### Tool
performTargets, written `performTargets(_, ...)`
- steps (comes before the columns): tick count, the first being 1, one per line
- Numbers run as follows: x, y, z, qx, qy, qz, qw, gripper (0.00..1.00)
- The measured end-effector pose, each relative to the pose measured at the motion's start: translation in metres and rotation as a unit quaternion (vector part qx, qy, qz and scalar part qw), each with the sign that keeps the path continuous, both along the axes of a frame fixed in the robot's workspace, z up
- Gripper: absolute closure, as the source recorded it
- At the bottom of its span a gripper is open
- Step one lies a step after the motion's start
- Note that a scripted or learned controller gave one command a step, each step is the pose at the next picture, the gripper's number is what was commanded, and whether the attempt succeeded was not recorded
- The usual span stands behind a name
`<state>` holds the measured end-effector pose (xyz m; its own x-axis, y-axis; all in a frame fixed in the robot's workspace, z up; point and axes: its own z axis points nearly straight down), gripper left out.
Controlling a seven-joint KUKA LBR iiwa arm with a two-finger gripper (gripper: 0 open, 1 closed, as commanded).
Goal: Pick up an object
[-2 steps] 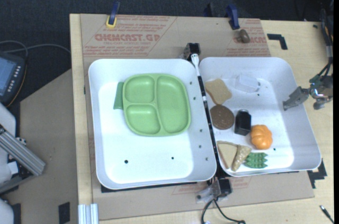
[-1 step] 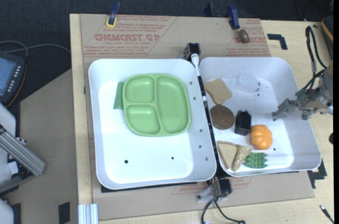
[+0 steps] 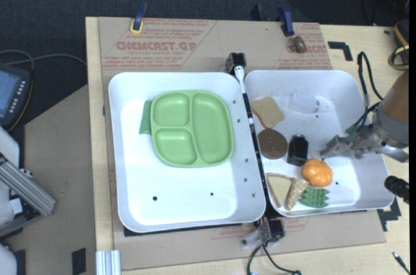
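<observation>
Camera view: two shallow white bins sit side by side on a cardboard-covered bench. The left bin (image 3: 130, 189) holds a green three-compartment tray (image 3: 192, 128), lying flat toward the bin's upper half.

The right bin (image 3: 338, 82) contains the loose items, grouped along its left and lower part: a tan bread-like slice (image 3: 268, 111) near the divider, a brown round disc (image 3: 272, 144) just below it, a small black block (image 3: 298, 149) beside the disc, an orange round fruit (image 3: 317, 172), a green item (image 3: 314, 197) directly below the fruit, and a pale wedge-shaped piece (image 3: 285, 188) in the lower left corner.

The gripper (image 3: 331, 147) reaches in from the right, above the bin floor, near the fruit and black block. Fingers appear parted; nothing is seen between them.
</observation>
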<state>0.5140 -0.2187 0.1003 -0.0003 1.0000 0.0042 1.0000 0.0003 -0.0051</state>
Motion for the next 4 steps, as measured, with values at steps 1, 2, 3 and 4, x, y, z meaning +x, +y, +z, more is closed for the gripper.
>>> performTargets(1,0.001,0.003,-0.016,0.0016,-0.001,0.001,1.0000,0.00)
performTargets(2,0.001,0.002,-0.005,-0.0006,-0.002,0.001,1.0000,1.00)
performTargets(3,0.003,0.005,0.037,-0.0033,-0.004,0.000,1.0000,1.00)
performTargets(4,-0.001,-0.004,0.086,-0.0039,-0.005,-0.001,1.0000,1.00)
